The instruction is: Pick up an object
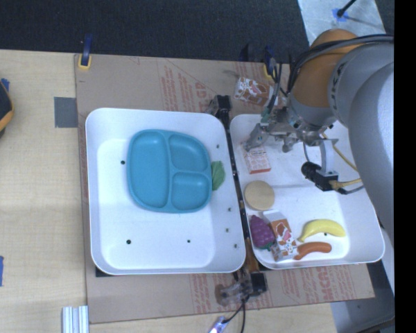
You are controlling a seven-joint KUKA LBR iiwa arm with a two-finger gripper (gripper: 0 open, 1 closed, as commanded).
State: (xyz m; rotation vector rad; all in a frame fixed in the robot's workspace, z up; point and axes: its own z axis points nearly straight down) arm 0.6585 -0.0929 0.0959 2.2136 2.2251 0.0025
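gripper [268,132] over right bin's far end | carton [257,160] just below it

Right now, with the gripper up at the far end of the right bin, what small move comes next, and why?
Probably a short descent: the gripper hangs just above the small red-and-white packet in the right bin, and nothing shows between its fingers.

A robotics lab: a grey and orange industrial arm [347,82] reaches over two shallow white bins [97,186] set on taped-down cardboard [159,75] on a wooden counter [28,207]. Cables [347,179] trail beside the arm, and the bins hold plastic toy food [322,229] and a blue divided plate [170,171], the props of a test rig.
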